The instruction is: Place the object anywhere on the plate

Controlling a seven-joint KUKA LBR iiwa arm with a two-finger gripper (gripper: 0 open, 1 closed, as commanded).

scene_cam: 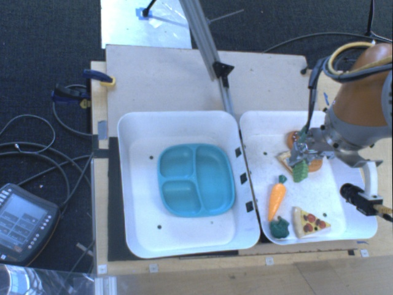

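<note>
The gripper point(300, 157) was down in the right bin point(356, 223), sitting right over a small green object point(300, 173) next to an orange round thing point(307, 158), but honestly I couldn't tell its state from that angle. The blue divided plate point(197, 180) was over in the left bin point(141, 226), well apart from all that. A toy carrot point(276, 200), a broccoli piece point(280, 227) and a pizza slice point(311, 221) were lying along the near side of the right bin.

I see my arm point(362, 103) reaching in from the right, bent down, with the gripper point(301, 152) low and pointing downward.
</note>
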